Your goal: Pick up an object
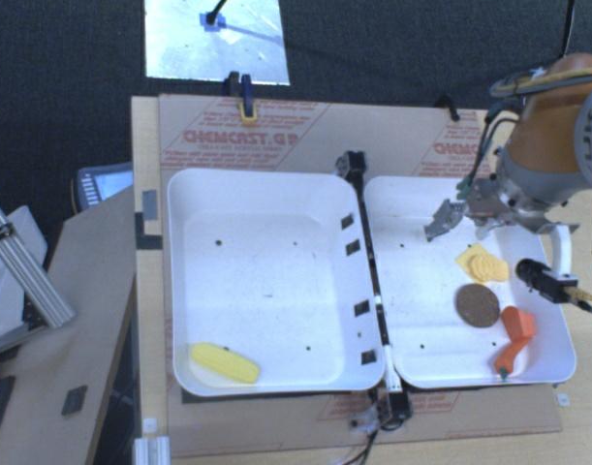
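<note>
Dark carpet around bench; two white bins side by side on board. Left bin [266, 201]: corn [224, 362] in near-left corner. Right bin [412, 289]: yellow wafer [482, 263], brown disc [478, 304] just nearer, carrot [514, 338] near front-right corner. Gripper [441, 223] hangs over right bin's far part, left of wafer, apart from it; nothing between fingers; how far open, cannot tell.

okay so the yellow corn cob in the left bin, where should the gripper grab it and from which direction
Grip the corn cob across its middle, coming straight down from above. It lies flat near the left bin's front left corner, long axis running left to right with a slight tilt, so the fingers should close across its narrow width. The front wall is close, so a side approach would probably be blocked. The gripper sits over the right bin.
</note>
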Robot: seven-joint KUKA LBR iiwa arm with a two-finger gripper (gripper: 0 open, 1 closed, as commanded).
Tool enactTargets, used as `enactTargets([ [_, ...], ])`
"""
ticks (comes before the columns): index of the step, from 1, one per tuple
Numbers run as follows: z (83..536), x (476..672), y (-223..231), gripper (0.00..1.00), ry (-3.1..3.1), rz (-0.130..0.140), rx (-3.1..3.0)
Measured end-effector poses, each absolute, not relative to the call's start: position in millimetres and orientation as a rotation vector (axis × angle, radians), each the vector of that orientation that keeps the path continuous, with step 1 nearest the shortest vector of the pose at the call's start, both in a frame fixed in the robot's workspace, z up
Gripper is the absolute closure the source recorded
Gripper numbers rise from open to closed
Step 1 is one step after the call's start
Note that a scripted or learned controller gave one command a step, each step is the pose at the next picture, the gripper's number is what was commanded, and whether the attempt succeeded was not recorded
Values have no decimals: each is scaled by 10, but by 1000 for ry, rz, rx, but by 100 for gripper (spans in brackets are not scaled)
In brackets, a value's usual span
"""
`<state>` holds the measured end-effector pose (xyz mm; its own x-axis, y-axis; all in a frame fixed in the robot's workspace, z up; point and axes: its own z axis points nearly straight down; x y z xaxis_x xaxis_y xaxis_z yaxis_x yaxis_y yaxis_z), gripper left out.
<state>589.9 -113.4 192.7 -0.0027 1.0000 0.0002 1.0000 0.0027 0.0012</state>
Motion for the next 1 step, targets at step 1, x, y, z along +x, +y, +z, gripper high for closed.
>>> enactTargets([
  [1,793,6697,-1639,0,2223,0,2215],
])
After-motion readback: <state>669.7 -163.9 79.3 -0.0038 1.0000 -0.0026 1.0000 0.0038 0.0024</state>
